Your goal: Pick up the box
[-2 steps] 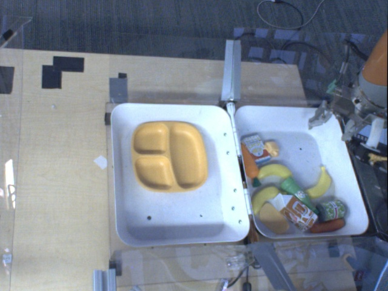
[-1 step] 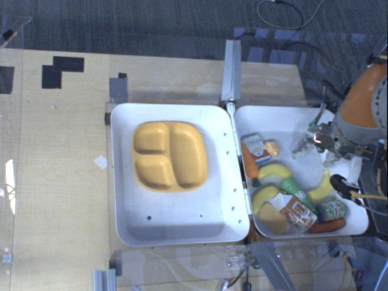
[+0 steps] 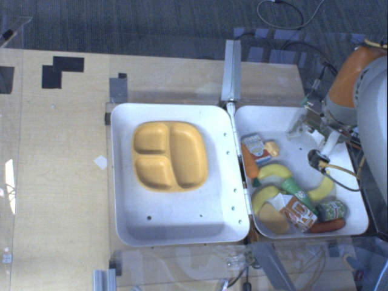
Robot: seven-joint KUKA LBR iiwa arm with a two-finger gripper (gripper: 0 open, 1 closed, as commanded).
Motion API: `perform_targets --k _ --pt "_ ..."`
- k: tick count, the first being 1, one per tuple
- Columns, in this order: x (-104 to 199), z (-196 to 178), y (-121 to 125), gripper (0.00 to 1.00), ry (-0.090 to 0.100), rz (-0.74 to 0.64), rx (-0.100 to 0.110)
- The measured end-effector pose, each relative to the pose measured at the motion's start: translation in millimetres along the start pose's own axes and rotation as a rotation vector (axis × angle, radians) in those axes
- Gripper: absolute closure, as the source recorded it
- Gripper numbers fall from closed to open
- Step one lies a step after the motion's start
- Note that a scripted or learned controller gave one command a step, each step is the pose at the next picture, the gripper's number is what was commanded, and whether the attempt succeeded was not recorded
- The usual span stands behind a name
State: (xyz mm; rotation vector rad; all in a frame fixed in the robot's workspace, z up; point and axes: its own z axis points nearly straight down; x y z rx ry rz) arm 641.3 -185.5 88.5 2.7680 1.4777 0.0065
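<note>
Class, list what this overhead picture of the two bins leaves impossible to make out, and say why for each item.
- Gripper, camera view: finger state too small and cluttered to read.
- Orange-and-white printed box: label text too small; one end tucked under the green bottle.
- Red sausage-shaped item: partly hidden by the box and the green can.
- Grey arm: cut off by the right edge.

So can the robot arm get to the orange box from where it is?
Probably yes. The gripper hangs over the right bin, and the orange box lies on top of the pile, though a green bottle and a banana crowd it.
</note>
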Motion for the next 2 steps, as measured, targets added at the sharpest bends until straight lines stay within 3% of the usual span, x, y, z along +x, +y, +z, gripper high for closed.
perform_targets --k 1,2 --pt "7.9 -44.3 30.7 0.00 0.000 0.070 -0.001" --pt "35.9 -4.2 -6.6 0.00 -0.001 0.199 0.002"
